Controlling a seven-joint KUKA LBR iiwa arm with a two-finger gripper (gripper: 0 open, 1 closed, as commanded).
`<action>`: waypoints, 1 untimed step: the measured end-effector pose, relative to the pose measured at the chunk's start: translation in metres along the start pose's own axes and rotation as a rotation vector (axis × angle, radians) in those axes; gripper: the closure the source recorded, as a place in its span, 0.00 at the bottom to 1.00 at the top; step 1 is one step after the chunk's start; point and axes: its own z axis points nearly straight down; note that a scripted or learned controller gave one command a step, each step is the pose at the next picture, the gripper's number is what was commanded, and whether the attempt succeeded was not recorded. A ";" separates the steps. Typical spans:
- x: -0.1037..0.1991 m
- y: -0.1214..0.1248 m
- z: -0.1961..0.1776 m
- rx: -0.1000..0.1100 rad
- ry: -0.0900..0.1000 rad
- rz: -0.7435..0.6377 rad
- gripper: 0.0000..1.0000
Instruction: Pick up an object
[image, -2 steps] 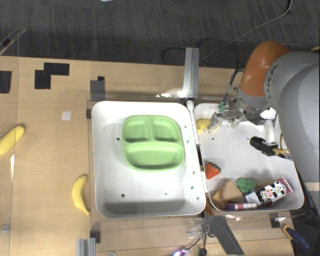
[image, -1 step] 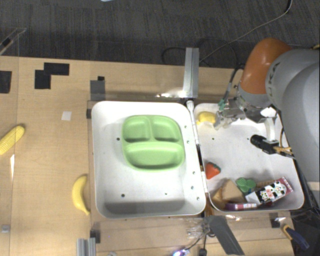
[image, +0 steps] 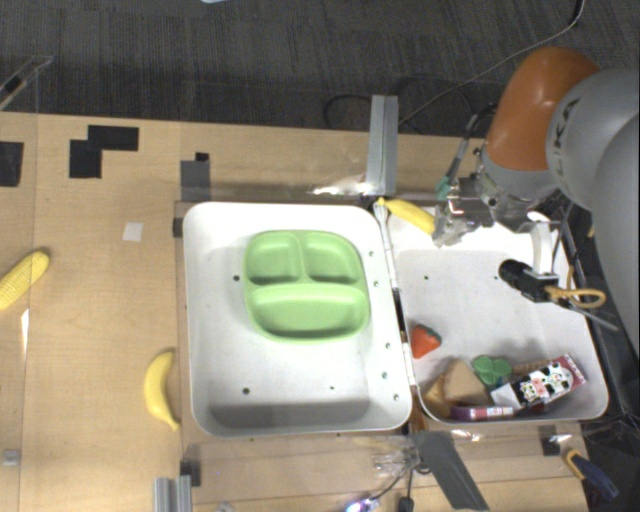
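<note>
My gripper (image: 452, 222) hangs over the far left corner of the right bin (image: 470, 290), just right of a yellow banana (image: 408, 213) that lies against the bin's far rim. Nothing shows between the gripper and the bin floor beneath it. Along the near edge of that bin lie a red strawberry-like piece (image: 425, 341), a tan lump (image: 455, 382), a green piece (image: 490, 368), a patterned black, white and pink box (image: 546, 382) and a purple pen-like stick (image: 468, 410).
The left bin (image: 215, 300) holds a green divided plate (image: 303, 283). On the bench to the left lie a yellow corn cob (image: 22, 280) and a second banana (image: 158, 388). A metal post (image: 383, 150) stands behind the divide between the bins.
</note>
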 end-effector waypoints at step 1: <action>0.000 0.000 0.000 0.001 0.000 0.000 0.00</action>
